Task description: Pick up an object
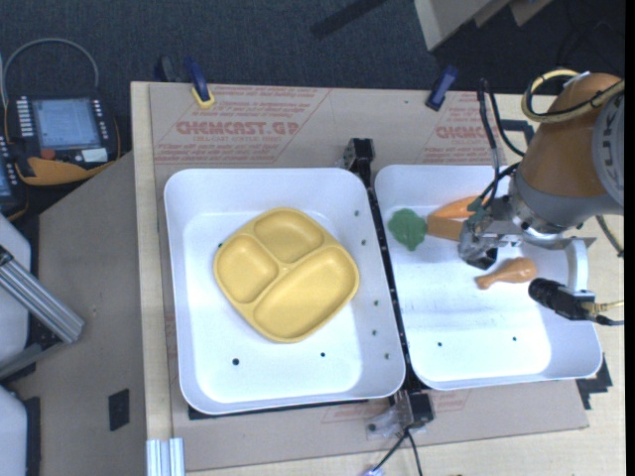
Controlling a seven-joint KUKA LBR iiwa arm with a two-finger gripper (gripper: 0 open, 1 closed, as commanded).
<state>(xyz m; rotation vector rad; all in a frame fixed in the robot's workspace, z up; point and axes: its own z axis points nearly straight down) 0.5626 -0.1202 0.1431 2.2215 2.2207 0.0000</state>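
Observation:
In the right bin (496,365) lie three toy foods near its far side. A green broccoli piece (407,227) sits at the far left. An orange carrot (451,217) lies just right of it, partly covered by the arm. A tan drumstick (506,273) lies a little nearer the front. My gripper (479,249) hangs low over the bin between the carrot and the drumstick, close to both. The wrist above hides what lies directly under it.
The left bin (198,345) holds a yellow divided plate (287,273) in its middle. A black cable connector (561,298) juts over the right bin's right side. Clamps (359,153) sit where the bins meet.

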